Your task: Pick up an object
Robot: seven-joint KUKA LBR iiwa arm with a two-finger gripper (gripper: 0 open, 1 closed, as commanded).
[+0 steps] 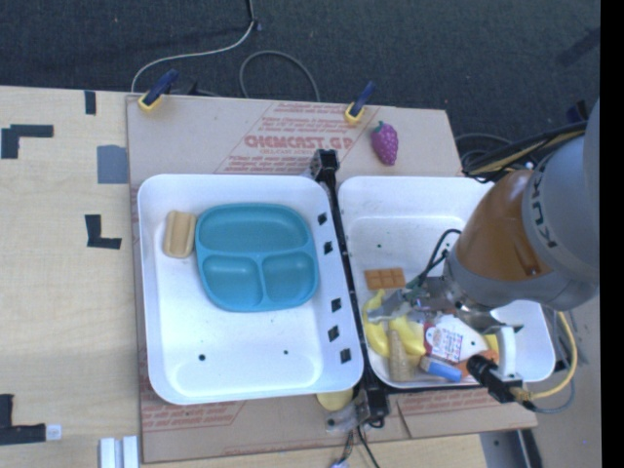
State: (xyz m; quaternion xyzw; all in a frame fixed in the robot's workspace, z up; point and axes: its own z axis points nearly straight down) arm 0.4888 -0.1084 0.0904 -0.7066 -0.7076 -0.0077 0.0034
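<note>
My gripper (pixel 408 305) is low in the right bin (pixel 409 198), reaching in from the right under the orange wrist band. It hovers over or touches a cluster of items at the bin's front. The cluster holds a yellow banana (pixel 374 335), a tan block (pixel 403 349), a red and white packet (pixel 447 341) and a small blue and orange piece (pixel 441 367). A brown waffle-like square (pixel 383 279) lies just left of the gripper. The arm hides the bin's right part.
The left bin (pixel 156 291) holds a blue divided plate (pixel 258 256) and a tan bread slice (pixel 178 234). A purple grape bunch (pixel 385 142) lies on the cardboard behind the bins. A yellow item (pixel 334 398) sits below the bins' front edge.
</note>
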